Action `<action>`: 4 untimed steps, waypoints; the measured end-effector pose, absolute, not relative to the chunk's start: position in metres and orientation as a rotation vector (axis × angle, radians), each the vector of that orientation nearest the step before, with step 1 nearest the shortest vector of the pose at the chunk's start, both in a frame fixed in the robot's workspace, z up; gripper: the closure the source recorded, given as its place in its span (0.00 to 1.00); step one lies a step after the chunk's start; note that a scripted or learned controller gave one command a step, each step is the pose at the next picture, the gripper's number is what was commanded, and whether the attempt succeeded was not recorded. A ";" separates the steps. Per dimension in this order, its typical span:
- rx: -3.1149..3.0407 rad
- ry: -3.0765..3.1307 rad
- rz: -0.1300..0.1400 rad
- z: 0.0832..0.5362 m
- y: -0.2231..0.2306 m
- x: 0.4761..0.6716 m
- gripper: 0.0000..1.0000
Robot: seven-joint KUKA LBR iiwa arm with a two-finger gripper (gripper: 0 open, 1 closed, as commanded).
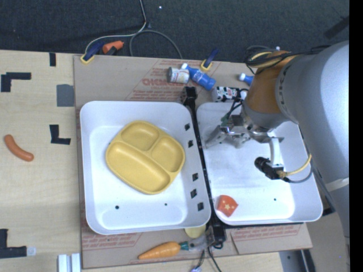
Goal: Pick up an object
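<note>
Red block (227, 206) sits untouched in the right bin (309, 211), pincer (226, 136) spread wide over bare floor, nothing grabbed yet.

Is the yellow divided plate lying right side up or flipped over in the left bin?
Right side up. The yellow divided plate lies flat on the floor of the left bin, its three compartments facing the camera, with raised ridges between them.
</note>
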State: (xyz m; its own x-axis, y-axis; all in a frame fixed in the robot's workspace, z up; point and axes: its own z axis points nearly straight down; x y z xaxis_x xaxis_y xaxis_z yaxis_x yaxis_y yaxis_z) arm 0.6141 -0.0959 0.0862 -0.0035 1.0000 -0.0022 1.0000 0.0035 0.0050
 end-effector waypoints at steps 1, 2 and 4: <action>2.216 2.222 0.003 0.091 -0.113 0.664 0.00; 2.217 2.219 -0.001 0.086 -0.097 0.645 0.00; 2.214 2.222 0.001 0.096 -0.109 0.670 1.00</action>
State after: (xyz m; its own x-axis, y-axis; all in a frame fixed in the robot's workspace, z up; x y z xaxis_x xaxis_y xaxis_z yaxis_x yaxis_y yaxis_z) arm 0.6695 -0.1094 0.0961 -0.0037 1.0000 -0.0031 1.0000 0.0037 0.0041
